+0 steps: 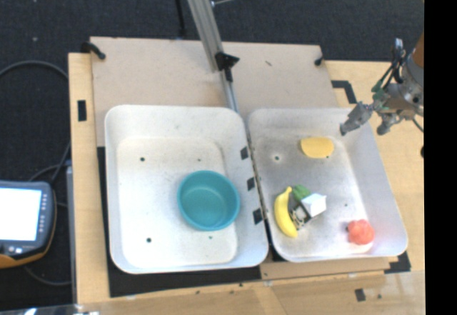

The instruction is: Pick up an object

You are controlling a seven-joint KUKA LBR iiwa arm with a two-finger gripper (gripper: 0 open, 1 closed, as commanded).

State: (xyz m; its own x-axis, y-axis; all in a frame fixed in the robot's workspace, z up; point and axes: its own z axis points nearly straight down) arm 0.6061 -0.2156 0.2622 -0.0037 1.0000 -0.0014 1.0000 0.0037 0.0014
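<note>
My gripper (pixel 371 123) hangs at the right bin's far right corner, fingers spread and open with nothing between them. In the right bin (pixel 385 185) lie a yellow oval object (pixel 317 147) near the back, a yellow banana (pixel 284 213) toward the front left, a small green and white item (pixel 308 202) against the banana, and a red ball-like object (pixel 360 232) at the front right. The yellow oval sits left of and a little nearer than the gripper. A teal bowl (pixel 208 199) stands in the left bin (pixel 136 163).
A slanted metal pole (pixel 203 13) rises from the seam between the bins at the back. A tablet-like screen (pixel 21 221) lies off the bench at the left. Dark carpet surrounds the wooden bench (pixel 214 71).
</note>
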